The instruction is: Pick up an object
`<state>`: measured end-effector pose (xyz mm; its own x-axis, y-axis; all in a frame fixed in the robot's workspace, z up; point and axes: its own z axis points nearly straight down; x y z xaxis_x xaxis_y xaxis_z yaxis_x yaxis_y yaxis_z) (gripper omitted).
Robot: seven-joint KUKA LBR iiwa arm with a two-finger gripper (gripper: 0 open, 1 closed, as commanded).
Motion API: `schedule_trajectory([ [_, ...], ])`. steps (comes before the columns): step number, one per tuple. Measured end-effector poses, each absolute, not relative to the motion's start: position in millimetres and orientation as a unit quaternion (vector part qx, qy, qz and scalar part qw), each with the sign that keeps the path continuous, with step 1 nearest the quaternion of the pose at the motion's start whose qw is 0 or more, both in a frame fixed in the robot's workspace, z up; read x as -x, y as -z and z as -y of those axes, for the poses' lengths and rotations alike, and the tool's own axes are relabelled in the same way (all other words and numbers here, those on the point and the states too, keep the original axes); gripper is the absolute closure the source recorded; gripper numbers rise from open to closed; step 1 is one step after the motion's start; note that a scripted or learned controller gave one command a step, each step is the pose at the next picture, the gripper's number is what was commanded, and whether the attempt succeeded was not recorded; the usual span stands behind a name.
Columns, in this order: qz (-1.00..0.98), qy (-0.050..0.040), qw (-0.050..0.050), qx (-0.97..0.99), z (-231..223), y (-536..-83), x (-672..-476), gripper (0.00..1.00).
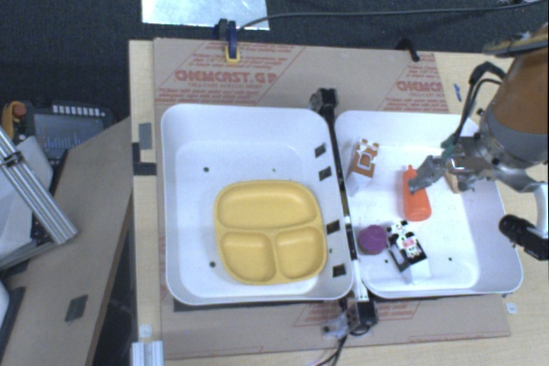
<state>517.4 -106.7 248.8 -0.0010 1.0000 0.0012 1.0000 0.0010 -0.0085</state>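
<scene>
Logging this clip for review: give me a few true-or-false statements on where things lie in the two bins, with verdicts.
1. The yellow three-compartment plastic tray lies in the left white bin. True.
2. The orange carrot-shaped toy lies in the left bin. False: it lies in the right white bin.
3. The round purple toy lies in the right bin. True.
4. The pincer is above the yellow tray. False: it is over the right bin, by the carrot toy's top end.
</scene>
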Motion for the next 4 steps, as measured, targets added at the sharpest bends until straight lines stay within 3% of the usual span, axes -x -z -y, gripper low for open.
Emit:
schedule_trajectory([
  [1,0.708,0.0006,-0.001,0.706,107,-254,-519.4,0.0],
  [2,0.708,-0.0008,0.002,0.706,98,-199,-525.5,0.0],
  [4,0.707,-0.0009,0.002,0.707,86,-102,-516.6,0.0],
])
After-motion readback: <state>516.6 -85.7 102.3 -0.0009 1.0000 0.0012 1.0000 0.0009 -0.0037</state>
